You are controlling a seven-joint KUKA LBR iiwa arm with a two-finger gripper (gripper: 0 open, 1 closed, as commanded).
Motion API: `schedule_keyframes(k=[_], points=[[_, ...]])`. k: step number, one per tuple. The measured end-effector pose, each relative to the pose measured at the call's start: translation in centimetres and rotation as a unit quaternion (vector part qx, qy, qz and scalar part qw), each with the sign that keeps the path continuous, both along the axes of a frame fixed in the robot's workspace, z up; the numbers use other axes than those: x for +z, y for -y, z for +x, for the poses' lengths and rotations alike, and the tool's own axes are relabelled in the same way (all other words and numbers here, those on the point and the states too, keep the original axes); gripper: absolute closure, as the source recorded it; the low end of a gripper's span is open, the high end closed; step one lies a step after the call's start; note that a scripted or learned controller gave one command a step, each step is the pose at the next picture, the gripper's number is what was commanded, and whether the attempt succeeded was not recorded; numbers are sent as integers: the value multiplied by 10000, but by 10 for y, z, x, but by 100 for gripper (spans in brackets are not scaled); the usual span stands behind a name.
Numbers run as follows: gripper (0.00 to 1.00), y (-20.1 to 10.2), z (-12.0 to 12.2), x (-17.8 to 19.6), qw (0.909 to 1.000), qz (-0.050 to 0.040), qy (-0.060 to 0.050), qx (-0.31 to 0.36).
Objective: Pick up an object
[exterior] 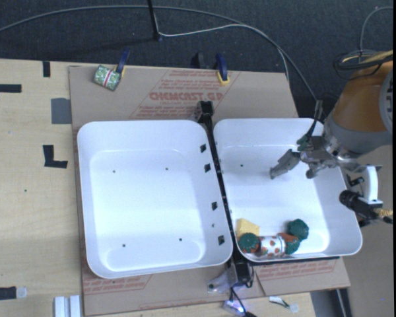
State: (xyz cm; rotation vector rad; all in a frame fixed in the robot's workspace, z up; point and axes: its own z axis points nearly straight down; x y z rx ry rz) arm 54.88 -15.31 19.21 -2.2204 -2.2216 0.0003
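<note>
Several small objects lie bunched at the near edge of the right bin [264, 137]: a yellow block [247, 226], a green ball [249, 242], a white and red can [272, 246] lying on its side, an orange piece [291, 244] and a dark green lump [297, 229]. My gripper [296, 170] hangs over the middle right of this bin, well behind the objects. Its two fingers are spread apart, one [279, 171] pointing left and the other [315, 172] to the right, with nothing between them.
The left bin [145, 197] sits beside the right one, and a black divider [214, 177] runs between them. A small green patterned box [106, 77] rests on the cardboard behind the bins. Blue clamps [220, 67] hold the far edge of the cardboard.
</note>
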Motion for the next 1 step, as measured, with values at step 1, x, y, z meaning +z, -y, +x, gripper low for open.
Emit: schedule_keyframes(k=[1], points=[[0,29,-4,-93,10000,6,-39,-12]])
